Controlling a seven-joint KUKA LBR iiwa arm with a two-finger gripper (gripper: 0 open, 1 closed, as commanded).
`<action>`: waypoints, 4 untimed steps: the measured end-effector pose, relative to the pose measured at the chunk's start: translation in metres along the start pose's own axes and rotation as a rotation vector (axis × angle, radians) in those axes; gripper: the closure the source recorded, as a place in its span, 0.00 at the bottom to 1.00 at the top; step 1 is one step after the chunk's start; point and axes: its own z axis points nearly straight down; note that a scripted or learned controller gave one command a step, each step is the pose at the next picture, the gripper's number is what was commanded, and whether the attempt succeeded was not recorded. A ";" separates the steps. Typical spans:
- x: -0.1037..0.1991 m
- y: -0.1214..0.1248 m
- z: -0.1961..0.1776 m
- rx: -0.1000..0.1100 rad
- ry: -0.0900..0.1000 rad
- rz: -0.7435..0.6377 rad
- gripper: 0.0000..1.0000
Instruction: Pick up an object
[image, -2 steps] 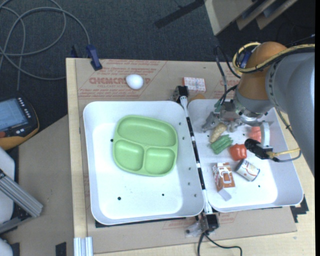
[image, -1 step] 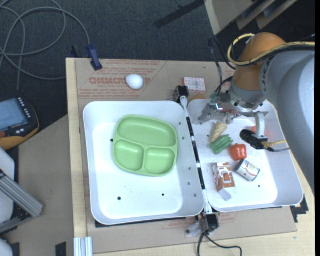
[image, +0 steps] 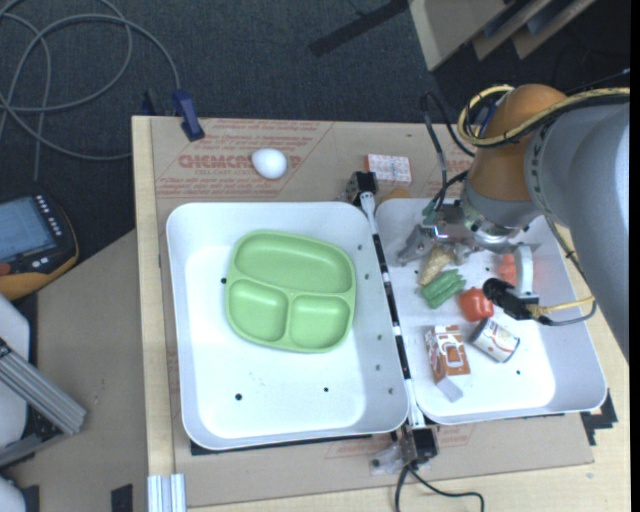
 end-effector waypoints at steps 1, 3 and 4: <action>-0.003 0.028 0.000 -0.004 -0.001 -0.002 0.00; -0.022 0.028 0.000 -0.004 -0.002 -0.002 0.00; -0.004 -0.022 0.000 0.000 0.000 -0.001 0.00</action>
